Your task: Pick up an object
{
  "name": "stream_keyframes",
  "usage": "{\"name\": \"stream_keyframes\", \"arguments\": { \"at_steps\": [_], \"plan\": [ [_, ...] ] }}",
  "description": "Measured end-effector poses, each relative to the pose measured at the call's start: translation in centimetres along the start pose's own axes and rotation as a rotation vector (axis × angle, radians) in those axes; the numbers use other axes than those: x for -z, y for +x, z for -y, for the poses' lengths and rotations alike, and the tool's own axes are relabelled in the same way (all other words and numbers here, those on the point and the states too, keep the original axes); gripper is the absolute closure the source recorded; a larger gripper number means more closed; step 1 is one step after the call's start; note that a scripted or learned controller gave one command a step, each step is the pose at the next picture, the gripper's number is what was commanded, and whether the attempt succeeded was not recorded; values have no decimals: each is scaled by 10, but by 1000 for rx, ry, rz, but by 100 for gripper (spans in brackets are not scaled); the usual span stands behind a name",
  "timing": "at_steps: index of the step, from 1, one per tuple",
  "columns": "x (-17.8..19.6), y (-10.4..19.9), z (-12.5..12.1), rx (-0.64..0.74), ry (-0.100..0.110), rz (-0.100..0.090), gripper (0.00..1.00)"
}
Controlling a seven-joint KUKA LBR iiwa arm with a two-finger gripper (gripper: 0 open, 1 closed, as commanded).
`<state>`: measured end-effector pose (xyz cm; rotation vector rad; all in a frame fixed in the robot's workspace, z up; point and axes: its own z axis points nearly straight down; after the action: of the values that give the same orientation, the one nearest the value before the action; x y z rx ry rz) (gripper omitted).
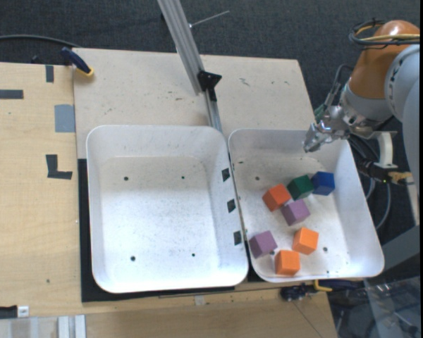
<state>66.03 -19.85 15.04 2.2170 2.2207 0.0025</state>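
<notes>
Gripper (314, 144) hangs over the far right corner of the right bin (359, 210); whether it is apart or together I cannot tell. Nearest below it sit the blue cube (324, 182) and green cube (301, 186), touching. Further down from it lie an orange cube (276, 197), a purple cube (295, 211), another orange cube (306, 240), a second purple cube (263, 243) and a third orange cube (287, 262)
</notes>
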Motion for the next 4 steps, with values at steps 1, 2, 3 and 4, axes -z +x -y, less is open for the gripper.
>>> {"name": "stream_keyframes", "arguments": {
  "at_steps": [1, 2, 3, 4],
  "plan": [
    [54, 1, -2, 1, -2, 0, 100],
    [50, 47, 14, 3, 5, -3, 100],
    [48, 101, 16, 5, 6, -4, 100],
    [52, 150, 38, 4, 6, -4, 100]
  ]
}}
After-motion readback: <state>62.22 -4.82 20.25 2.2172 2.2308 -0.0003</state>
